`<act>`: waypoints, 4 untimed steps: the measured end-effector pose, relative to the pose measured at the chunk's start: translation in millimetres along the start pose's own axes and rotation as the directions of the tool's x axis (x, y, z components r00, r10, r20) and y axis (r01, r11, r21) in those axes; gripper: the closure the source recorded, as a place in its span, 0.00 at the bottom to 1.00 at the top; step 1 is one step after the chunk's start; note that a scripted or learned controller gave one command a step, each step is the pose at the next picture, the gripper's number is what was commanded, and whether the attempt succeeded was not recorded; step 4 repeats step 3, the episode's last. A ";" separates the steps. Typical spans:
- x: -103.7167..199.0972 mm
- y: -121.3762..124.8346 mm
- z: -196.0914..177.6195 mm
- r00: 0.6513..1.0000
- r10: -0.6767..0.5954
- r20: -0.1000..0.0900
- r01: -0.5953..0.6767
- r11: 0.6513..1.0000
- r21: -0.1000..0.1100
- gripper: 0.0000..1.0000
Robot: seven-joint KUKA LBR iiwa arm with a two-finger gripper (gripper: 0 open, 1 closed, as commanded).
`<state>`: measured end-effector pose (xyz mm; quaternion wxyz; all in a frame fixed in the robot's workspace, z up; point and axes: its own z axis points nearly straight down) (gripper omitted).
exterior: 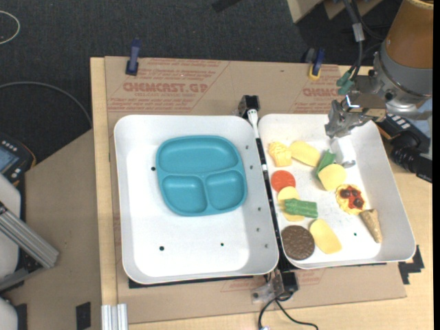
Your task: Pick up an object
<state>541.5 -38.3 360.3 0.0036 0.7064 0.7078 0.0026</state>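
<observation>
Right bin (392,184), end effector (342,135) hovering above

1. We see two bins side by side on the bench: the left bin (130,184) holds a divided tray (201,174) near its middle.
2. The right bin (392,205) holds a cluster of toy food (309,198) (too small for us to name each piece).
3. A round cookie (298,242) lies at the cluster's near edge, a cone (372,224) at its right.
4. The gripper (342,130) hangs over the right bin's far side.
</observation>
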 end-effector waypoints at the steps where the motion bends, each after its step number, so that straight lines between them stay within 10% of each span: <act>1: 88.1 -19.4 -83.6 1.000 -0.009 -0.005 0.009 1.000 -0.003 1.00; 2: 156.2 -55.3 -175.9 1.000 -0.007 -0.006 0.007 1.000 -0.003 1.00; 3: 107.6 -62.8 -52.9 1.000 0.007 0.001 -0.007 1.000 0.021 1.00; 4: 107.6 -62.8 -52.9 1.000 0.007 0.001 -0.007 1.000 0.021 1.00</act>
